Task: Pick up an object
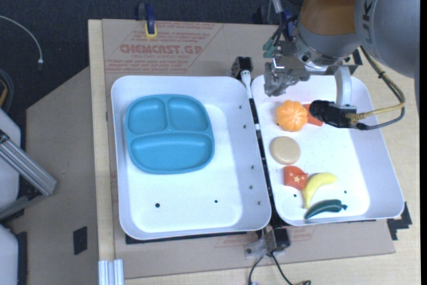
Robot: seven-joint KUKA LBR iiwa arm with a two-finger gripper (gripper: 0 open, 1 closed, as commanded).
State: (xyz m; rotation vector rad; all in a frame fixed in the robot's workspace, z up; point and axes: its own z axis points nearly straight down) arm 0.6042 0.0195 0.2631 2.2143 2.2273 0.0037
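Jaws: cannot tell, open or closed; gripper [279, 81] hangs at right bin [380, 163] back edge, nothing seen held; orange [291, 115] just below, near; likely light, stiff, smooth, rolls; grip across widest middle.

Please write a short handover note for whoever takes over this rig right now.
Gripper: over the top of the right bin, above the orange, holding nothing visible.
Right bin, top to bottom: orange, tan round piece, red piece, banana, dark green piece.
Left bin: blue divided plate.
Done: nothing lifted yet.
Left: descend, grasp one object, probably the orange, and lift.
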